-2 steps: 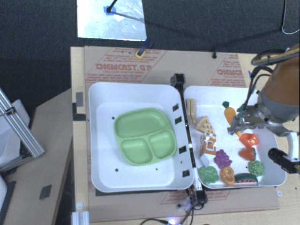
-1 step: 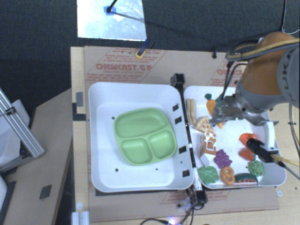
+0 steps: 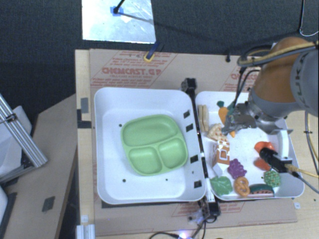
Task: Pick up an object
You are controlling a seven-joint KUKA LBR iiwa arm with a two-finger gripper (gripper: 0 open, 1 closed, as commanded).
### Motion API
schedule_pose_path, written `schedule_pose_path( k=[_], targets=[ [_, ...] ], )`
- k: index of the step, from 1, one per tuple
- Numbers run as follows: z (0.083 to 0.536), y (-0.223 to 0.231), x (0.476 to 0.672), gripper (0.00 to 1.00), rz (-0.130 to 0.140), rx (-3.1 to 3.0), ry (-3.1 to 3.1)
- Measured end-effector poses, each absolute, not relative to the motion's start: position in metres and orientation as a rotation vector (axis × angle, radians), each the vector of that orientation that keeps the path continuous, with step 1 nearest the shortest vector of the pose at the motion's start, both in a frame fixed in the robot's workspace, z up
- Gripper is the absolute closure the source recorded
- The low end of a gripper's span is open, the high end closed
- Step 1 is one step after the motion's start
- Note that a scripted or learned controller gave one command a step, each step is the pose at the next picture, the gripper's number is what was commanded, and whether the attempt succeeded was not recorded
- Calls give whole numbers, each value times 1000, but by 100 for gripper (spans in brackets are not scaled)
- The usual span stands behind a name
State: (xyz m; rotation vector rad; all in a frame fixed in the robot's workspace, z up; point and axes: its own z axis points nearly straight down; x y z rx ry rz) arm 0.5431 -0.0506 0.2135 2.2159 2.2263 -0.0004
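Note:
My gripper (image 3: 230, 127) hangs over the upper left part of the right bin (image 3: 291, 171), on the end of the grey and orange arm coming in from the right. Its tip is close to a pizza slice (image 3: 215, 132) and just below an orange carrot (image 3: 222, 112). A pale bread stick (image 3: 203, 118) lies along the bin's left wall. Lower in the bin are an orange and white carton (image 3: 222, 154), purple grapes (image 3: 237, 168), a red tomato (image 3: 262, 147), a green leaf (image 3: 221, 184), an orange pretzel (image 3: 242, 185), a watermelon slice (image 3: 259, 189) and a green broccoli piece (image 3: 272, 178).
The left bin (image 3: 107, 148) holds a green divided plate (image 3: 153, 144). A black clamp strip (image 3: 195, 133) runs along the ridge between the two bins. Off the bench at the left stands a metal frame (image 3: 20, 138).

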Motion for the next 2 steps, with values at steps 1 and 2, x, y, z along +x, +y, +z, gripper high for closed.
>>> schedule_pose_path(
  k=[1, 2],
  targets=[
    [229, -54, 536, 100, 2, 2217, 2223],
    [220, -41, 544, 100, 1, 2214, 2227]
  ],
)
